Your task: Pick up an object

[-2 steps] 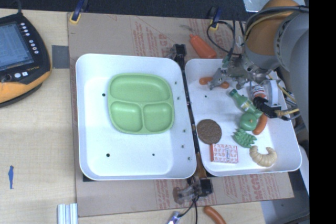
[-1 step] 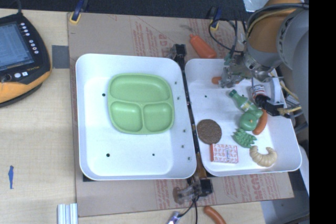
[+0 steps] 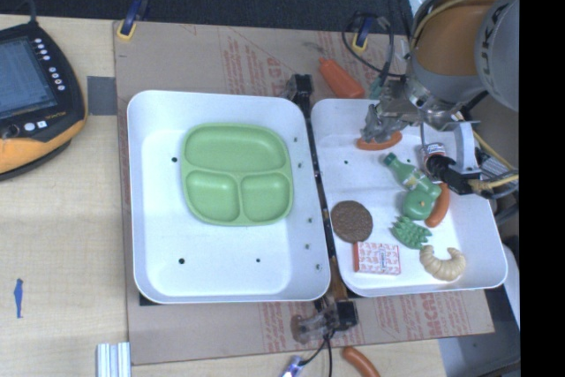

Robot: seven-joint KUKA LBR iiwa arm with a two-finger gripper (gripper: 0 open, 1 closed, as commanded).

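Observation:
My gripper hangs low over the far end of the right bin, right above a flat orange piece that peeks out beneath it. Toward the bin's right side lie a green bottle-shaped toy, a green lump and an orange sausage shape. Nearer the front are a green leafy piece, a tan croissant, a brown round cookie and a red-and-white card.
The left bin holds a green divided plate. An orange carrot-like toy lies on the cardboard behind the right bin, and another orange piece in front. A teach pendant rests at far left.

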